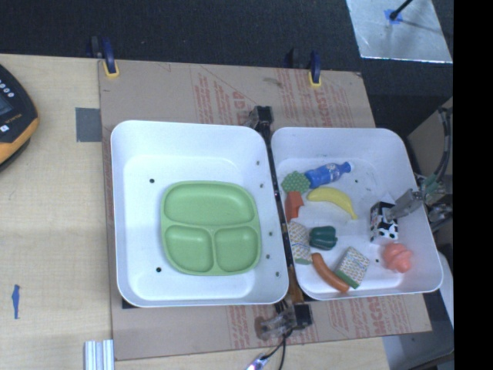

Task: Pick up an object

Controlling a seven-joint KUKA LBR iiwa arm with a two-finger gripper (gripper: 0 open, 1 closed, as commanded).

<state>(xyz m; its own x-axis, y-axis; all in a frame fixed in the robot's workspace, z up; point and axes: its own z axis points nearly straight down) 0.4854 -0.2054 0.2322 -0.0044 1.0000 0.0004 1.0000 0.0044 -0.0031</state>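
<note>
- Where the arm enters from the right edge, the gripper (402,204) hangs low over the right bin (385,141), its dark fingers pointing left and slightly downward; they look parted, with nothing seen between them.
- Cow figure (384,225): a small black-and-white toy just below and left of the fingertips, close to touching them. Judged the likeliest target, since it is the nearest thing; it appears to stand with its long axis running roughly up and down the view.
- Critical relation: the cow lies down-left of the gripper, so the coming move would call for a short shift that way and a descent, the fingers straddling the toy's narrow sides.
- Pink ball-like toy (397,257): just below the cow, near the bin's lower right corner; close enough to be nudged during a descent.
- Banana (333,200) and blue bottle (326,174): further left, lying at a slant, well clear of the fingers.
- Green pepper (323,237), carrot (293,204), sausage (329,273) and a checked block (353,264): spread along the bin's left and lower parts.
- Left bin (135,149): holds a green divided tray (209,227), well apart from the gripper.
</note>
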